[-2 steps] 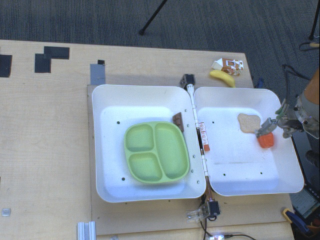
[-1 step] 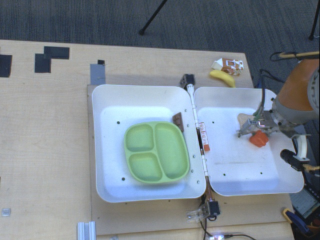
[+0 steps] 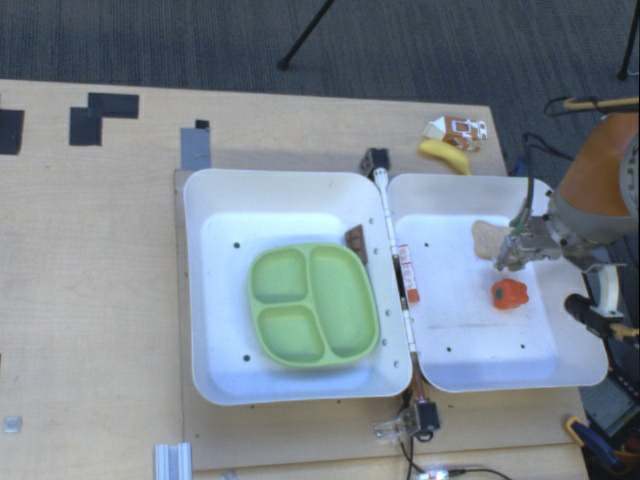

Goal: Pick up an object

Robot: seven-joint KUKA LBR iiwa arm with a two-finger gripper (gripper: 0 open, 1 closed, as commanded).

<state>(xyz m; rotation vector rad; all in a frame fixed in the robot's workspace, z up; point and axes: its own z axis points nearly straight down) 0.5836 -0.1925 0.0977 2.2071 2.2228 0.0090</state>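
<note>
A small red-orange pepper-like object [image 3: 510,294] lies in the right bin [image 3: 470,363]. A pale beige object [image 3: 487,238] lies at that bin's far side, partly behind the gripper. My gripper [image 3: 510,257] hangs low over the right bin, between the beige object and the red one, just above the red one's far edge. Nothing shows between its fingers. The grey arm with its orange band [image 3: 600,173] reaches in from the right.
The left bin [image 3: 215,298] holds a green three-compartment plate [image 3: 312,305] and a small brown piece [image 3: 355,238] by the divider. A yellow banana [image 3: 444,154] and a small carton [image 3: 462,129] lie on the bench behind the bins. Cables run along the right edge.
</note>
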